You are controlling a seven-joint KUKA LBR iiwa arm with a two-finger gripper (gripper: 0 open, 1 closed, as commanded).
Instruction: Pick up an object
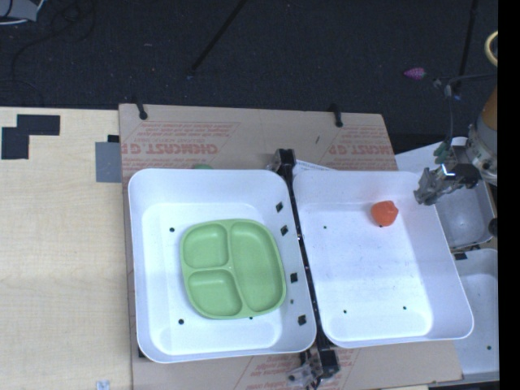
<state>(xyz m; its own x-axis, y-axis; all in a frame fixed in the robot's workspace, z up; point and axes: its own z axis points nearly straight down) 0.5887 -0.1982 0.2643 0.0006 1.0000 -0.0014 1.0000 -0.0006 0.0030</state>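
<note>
The tool (439,182) hangs at the frame's right edge, just beyond the right bin (422,315), seemingly lining up on the orange ball (385,213) inside, though its grip I cannot tell.

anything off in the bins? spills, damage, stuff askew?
Nothing stands out. The green three-compartment plastic plate lies flat in the left white bin; the small orange-red object sits in the right white bin. No spills or damage visible.
</note>
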